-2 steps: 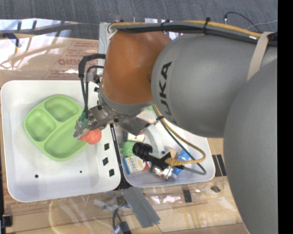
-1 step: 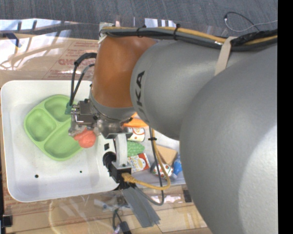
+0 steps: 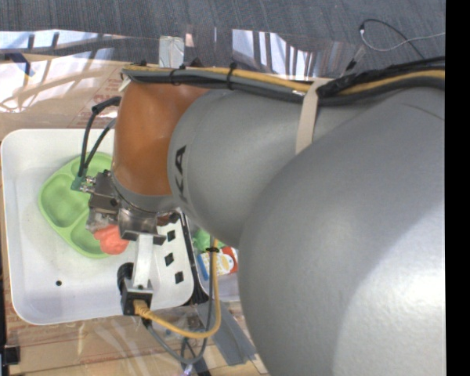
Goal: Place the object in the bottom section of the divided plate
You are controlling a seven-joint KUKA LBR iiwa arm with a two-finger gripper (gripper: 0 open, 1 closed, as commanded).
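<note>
A bench carries a shallow bin on the left side of the view. Inside that bin, toward its right half, lies a divided plate. A small object sits at the plate's lower right edge, partly hidden by the arm's wrist, so whether it rests in the plate or just beside it cannot be told. The robot arm reaches in from the right and covers most of the view, its wrist hanging over the plate's right side. A cable runs along the top of the arm. Below the wrist, between the arm and the bin's near wall, a few small items peek out.
</note>
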